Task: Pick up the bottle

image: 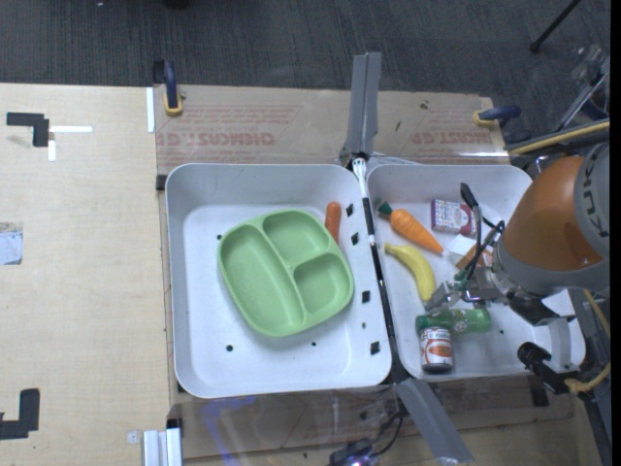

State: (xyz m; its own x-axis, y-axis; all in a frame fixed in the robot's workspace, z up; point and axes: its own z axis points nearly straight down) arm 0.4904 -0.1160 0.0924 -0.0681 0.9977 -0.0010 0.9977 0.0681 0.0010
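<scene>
The bottle (468, 320) is green and lies on its side in the right bin (408, 178), between the banana and the can. My gripper (458, 294) hangs just over the bottle's upper edge, reaching in from the right under the arm's orange band. The wrist hides part of the bottle's right end. Whether the gripper touches the bottle is unclear.
The right bin also holds a carrot (415, 227), a banana (417, 268), a small red-and-white packet (452, 216) and an upright can (438, 348) just in front of the bottle. In the left bin (184, 289) lie a green divided plate (285, 272) and a small orange piece (333, 219).
</scene>
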